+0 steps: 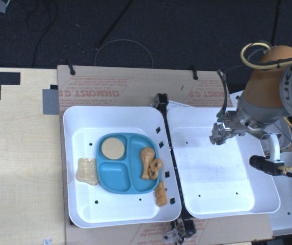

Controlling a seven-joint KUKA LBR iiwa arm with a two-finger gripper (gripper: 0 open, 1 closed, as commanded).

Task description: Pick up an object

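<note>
Camera view: the claw [219,135] is seen over the upper part of the right bin [238,208], and whether it is wide or narrow cannot be told. All the pickable things are gathered in the left bin [79,208], a blue tray [119,177] carrying a round cracker [112,148] and a pretzel [150,163], with a pale piece [87,171] touching its left edge and a small brown piece [161,194] by its lower right corner. Since nothing is held, a reach across the divider is judged necessary.

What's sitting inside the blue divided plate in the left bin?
The blue divided plate holds a round tan piece in its upper-left compartment and a tan pretzel-like piece in its right one. Its lower-left compartment shows bare blue. Whatever lies beneath those two pieces is covered.
</note>
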